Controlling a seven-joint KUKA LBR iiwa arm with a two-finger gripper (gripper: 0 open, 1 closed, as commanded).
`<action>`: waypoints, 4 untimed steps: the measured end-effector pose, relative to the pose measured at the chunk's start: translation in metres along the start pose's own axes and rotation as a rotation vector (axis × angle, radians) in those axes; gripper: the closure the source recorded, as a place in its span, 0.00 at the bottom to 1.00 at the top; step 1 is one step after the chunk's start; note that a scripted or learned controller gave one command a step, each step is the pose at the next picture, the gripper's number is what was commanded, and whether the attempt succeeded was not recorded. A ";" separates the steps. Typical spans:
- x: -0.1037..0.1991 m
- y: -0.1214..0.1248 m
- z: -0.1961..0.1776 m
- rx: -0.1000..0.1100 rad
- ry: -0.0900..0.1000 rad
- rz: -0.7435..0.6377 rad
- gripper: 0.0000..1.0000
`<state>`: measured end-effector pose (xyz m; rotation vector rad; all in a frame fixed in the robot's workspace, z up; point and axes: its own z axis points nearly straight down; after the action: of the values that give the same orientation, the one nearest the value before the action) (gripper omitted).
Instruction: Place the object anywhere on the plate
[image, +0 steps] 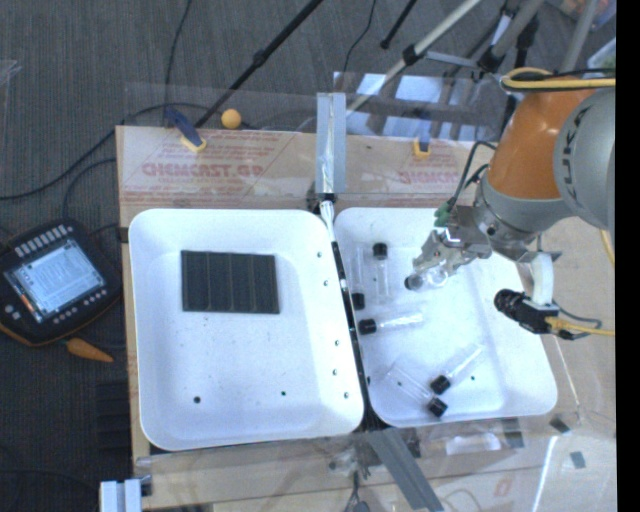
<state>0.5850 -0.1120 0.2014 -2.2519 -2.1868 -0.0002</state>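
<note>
A dark ribbed rectangular plate (229, 282) lies flat in the upper part of the left bin (170, 400). Several clear vials with black caps lie scattered in the right bin (520, 390): one upright-looking vial (380, 262) near the top left, one vial (395, 322) lying across the middle, and a pair of vials (455, 368) near the front. My gripper (424, 272) hangs low over the upper middle of the right bin, just right of the top-left vials. Glare and clear plastic keep me from telling whether anything is in it.
A metal divider post (330, 150) stands at the back between the bins. The orange-banded arm (540, 150) and a black cable connector (520, 305) overhang the right bin's right side. A teach pendant (55, 280) lies on the floor at left.
</note>
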 end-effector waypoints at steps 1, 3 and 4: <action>0.080 0.027 0.019 0.001 -0.002 -0.074 1.00; 0.281 -0.018 -0.068 0.001 -0.003 -0.100 1.00; 0.337 -0.046 -0.014 0.003 -0.003 -0.315 1.00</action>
<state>0.5494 0.2264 0.2164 -1.8810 -2.5133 0.0060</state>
